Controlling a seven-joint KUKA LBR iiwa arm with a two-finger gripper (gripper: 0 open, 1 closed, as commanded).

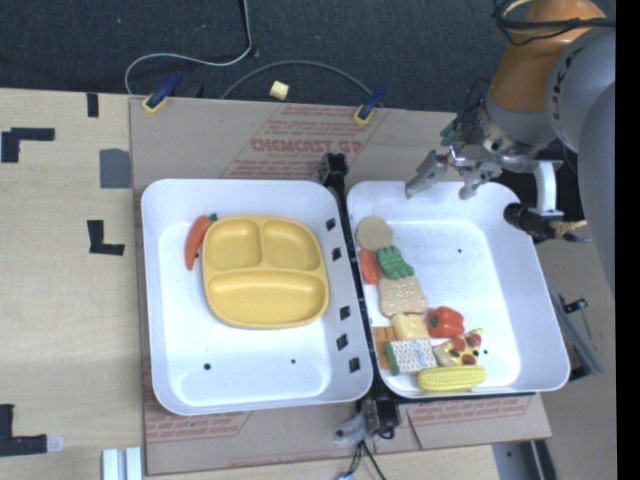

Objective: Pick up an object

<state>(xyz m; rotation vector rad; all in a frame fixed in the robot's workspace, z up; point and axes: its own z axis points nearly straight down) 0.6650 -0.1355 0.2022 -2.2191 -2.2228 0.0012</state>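
Nothing has been picked up yet: the claw (440, 180) hangs at the far rim of the right bin (520, 298), its two fingers spread apart with nothing between them and, as far as I can tell, touching nothing. The things to choose from lie along that bin's left and near sides, among them a cookie (375, 233), a green piece (394, 262), a cracker (403, 295), a red piece (446, 320) and a corn cob (450, 377), while the left bin (170, 368) holds a yellow tray (265, 271) with a carrot (196, 240) beside it. The whole pick is left: reach down, close on one thing and lift.
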